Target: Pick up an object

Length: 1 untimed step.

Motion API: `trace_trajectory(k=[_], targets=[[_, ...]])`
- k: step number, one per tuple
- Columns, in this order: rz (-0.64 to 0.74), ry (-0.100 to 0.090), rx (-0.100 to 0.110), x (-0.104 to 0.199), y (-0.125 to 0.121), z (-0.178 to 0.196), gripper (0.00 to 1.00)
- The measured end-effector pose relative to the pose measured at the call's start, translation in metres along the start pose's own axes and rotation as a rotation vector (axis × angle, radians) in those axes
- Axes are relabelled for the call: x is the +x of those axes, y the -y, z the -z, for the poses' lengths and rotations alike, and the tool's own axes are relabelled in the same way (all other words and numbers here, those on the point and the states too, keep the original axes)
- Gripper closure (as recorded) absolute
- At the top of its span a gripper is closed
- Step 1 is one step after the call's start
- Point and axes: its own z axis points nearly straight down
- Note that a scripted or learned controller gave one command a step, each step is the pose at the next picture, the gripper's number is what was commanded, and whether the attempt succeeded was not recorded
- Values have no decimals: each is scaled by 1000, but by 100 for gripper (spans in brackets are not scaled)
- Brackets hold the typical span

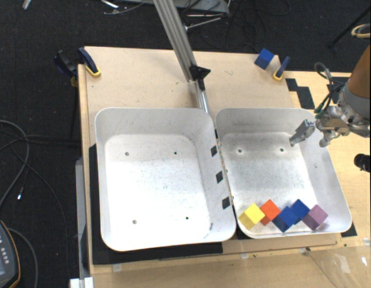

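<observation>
From the camera view I find the gripper [314, 135] spread open and gripping nothing, poised over the right bin [329, 161] at its far right wall, well apart from the yellow, orange, blue and purple blocks [283, 214] clustered along the near rim, so no pick is yet begun.

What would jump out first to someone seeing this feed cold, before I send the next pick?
The bright cluster of blocks along the near edge of the right bin: yellow block, orange block, blue block and purple block, packed side by side. Next, the gripper hanging open over that bin's far right corner, holding nothing. A lone blue cube sits on the bench beyond the bins.
</observation>
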Motion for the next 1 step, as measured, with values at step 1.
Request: trace_trajectory(k=[1], targets=[[1,0,0,47,24,-109,0]])
